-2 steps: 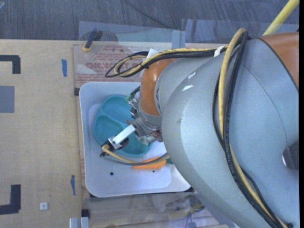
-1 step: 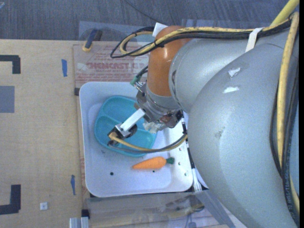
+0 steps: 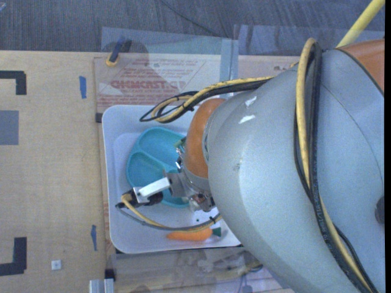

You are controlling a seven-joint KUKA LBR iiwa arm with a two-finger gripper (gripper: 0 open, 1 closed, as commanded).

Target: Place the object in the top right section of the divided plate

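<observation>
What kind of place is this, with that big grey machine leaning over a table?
Probably a robotics lab or test bench. A cabled grey robot arm reaches over a white bin holding a blue divided plate and a toy carrot, and the wooden benchtop carries tape marks.

A pale wooden bench [image 3: 49, 182] stands on grey carpet [image 3: 183, 5].

Grey arm [image 3: 287, 182] over white bin [image 3: 113, 163]; blue divided plate [image 3: 146, 160] beneath (partly hidden); carrot [image 3: 189, 236] near bin's near edge.
</observation>
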